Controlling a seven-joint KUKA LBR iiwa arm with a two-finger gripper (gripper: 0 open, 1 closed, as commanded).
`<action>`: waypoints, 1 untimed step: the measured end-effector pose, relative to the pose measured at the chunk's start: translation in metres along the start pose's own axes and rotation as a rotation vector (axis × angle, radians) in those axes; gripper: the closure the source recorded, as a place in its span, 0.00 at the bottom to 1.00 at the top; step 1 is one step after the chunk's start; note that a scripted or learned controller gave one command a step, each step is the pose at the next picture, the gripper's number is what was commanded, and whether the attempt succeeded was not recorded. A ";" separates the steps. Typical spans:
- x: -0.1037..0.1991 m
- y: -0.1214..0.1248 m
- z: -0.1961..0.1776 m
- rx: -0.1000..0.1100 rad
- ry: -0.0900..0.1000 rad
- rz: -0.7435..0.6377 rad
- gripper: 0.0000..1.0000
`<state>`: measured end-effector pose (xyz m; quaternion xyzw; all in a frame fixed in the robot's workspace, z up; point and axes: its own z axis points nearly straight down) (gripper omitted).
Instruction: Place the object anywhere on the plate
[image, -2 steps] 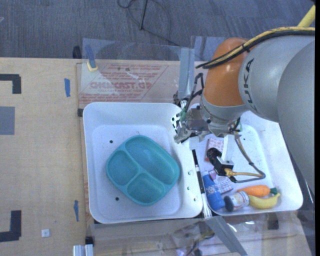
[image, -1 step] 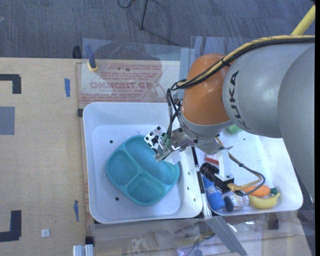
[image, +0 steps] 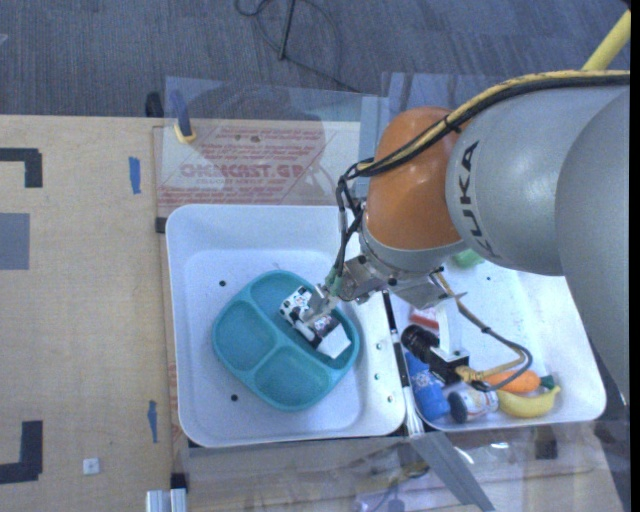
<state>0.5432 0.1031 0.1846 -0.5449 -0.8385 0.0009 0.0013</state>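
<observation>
Gripper: low over the teal plate, right compartment, left bin. Finger state: cannot tell, tips blurred together with clutter. Object: small, black-and-white, on plate, touching or just beside the tips; grasp unclear. White card under gripper, partly hidden. Right bin: banana, largely covered by arm.

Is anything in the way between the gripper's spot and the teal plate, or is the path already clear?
Nothing visible blocks it. The gripper is already over the right-hand part of the teal plate in the left bin, with a small black-and-white object at its tip above the plate.
</observation>
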 end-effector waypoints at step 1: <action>-0.018 -0.024 0.001 -0.001 0.000 -0.216 0.00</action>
